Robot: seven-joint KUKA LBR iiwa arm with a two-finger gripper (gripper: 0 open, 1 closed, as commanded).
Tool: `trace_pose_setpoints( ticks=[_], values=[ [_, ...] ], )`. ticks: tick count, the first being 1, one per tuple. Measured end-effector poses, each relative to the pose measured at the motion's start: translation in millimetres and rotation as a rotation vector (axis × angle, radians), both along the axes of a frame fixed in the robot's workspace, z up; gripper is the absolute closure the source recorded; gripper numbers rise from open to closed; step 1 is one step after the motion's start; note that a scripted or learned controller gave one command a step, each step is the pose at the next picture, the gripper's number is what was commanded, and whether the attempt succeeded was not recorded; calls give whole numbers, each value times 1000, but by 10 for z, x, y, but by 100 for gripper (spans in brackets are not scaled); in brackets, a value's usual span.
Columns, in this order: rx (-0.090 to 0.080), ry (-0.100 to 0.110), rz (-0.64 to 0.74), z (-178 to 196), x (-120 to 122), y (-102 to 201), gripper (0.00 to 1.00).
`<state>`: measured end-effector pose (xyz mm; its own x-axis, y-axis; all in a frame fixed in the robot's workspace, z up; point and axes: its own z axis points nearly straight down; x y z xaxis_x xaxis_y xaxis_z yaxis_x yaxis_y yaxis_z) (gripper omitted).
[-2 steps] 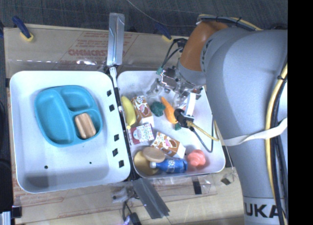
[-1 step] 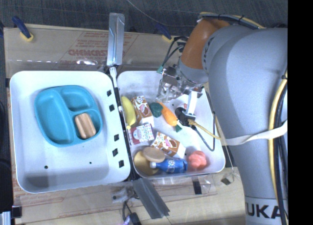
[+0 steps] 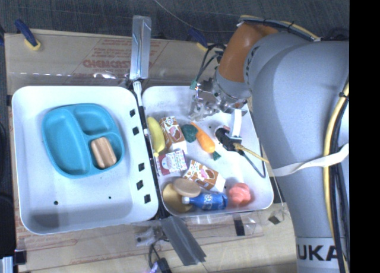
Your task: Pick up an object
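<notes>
The gripper (image 3: pixel 205 104) hangs at the upper centre of the frame, above the toy carrot (image 3: pixel 205 140). I cannot tell its jaw state. The crowded right bin (image 3: pixel 261 165) (items touching) could cause a slipped grasp.

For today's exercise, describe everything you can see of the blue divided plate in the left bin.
The blue plate is a rounded, plastic-looking tray in light blue with raised ridges dividing it into compartments. It lies flat, right way up, on the floor of the left bin, toward the bin's upper half. A tan, bun-like hot dog rests in its lower right compartment; the other compartments hold nothing.
</notes>
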<state>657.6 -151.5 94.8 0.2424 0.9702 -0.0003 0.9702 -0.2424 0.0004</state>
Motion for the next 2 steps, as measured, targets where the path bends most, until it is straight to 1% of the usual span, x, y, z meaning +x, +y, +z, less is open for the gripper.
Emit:
trace_pose_setpoints(
  ticks=[1,2],
  values=[
    [0,0,1,0,0,2,0],
    [0,-2,-156,-12,6,-238,0]
  ],
)
